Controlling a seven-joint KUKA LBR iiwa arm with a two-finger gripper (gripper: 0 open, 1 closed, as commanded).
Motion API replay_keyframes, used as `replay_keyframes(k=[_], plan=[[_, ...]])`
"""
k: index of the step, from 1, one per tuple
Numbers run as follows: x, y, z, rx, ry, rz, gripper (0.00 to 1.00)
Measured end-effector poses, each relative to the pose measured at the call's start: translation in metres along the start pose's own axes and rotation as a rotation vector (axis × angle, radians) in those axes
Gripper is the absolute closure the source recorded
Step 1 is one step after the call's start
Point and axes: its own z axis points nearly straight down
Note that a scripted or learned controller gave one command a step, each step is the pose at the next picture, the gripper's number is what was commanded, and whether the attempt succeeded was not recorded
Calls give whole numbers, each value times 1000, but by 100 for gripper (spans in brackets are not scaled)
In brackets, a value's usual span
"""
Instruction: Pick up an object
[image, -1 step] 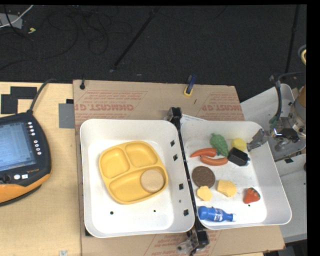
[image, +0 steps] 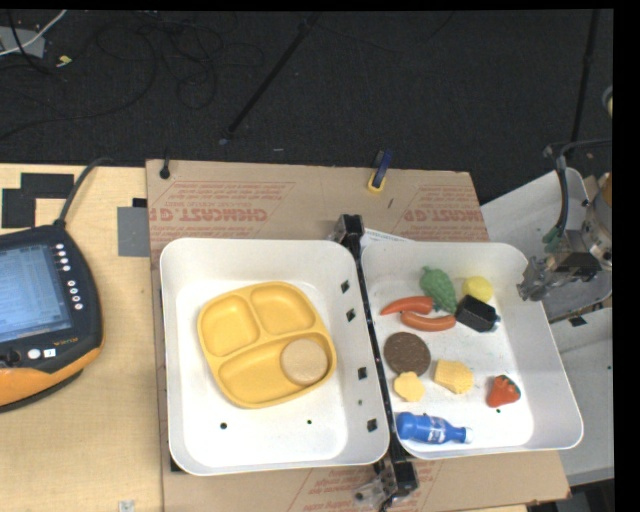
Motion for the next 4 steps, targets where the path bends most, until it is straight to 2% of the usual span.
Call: replay_keyframes(k=[1, 2, 3, 4], plan=[[-1, 50, 55, -2, -2, -6, 100], [-1, 73, 65, -3, -2, -5, 100], [6, 76, -160, -20, -7, 0, 100], [-1, 75, 143, 3, 1, 0, 100]])
